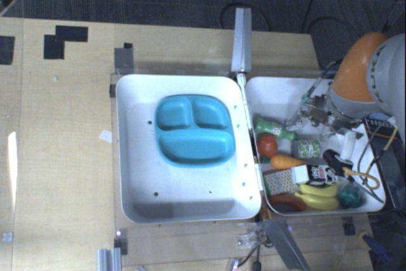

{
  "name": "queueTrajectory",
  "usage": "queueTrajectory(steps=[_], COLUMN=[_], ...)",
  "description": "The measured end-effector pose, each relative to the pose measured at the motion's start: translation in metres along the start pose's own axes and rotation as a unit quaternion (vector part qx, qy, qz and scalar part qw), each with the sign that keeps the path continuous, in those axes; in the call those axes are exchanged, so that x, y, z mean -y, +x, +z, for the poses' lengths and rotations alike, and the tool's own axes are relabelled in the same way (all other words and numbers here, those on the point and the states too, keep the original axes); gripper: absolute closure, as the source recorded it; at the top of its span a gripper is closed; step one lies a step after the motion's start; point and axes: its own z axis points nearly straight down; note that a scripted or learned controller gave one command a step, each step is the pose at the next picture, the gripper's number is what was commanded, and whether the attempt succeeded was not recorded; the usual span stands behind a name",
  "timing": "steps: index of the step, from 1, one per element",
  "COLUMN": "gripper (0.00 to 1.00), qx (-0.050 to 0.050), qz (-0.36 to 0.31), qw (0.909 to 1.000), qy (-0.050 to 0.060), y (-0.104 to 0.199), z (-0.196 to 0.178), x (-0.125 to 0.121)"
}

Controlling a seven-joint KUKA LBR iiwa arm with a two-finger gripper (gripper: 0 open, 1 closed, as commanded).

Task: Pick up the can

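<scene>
The can (308, 149) is small, with a green label, and lies among other items in the middle of the right bin (279, 93). My gripper (313, 117) hangs over the same bin, just beyond the can and a little to its right. Nothing visibly sits in the gripper. The wrist and its cabling hide the gripper's tips, and the orange band (355, 76) of the arm rises to the right.
Around the can lie a green bottle (274, 129), a red ball-like fruit (268, 145), a carrot (288, 162), a banana (317, 195), a checkered box (280, 182) and a teal item (350, 196). A blue divided plate (193, 130) sits in the left bin (136, 187).
</scene>
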Motion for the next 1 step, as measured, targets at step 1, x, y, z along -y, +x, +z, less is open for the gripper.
queueTrajectory(steps=[1], gripper=[0.0], qx=[0.0], qz=[0.046], qw=[0.9989], qy=[-0.002], y=[-0.0415], z=[-0.0017], x=[0.0849])
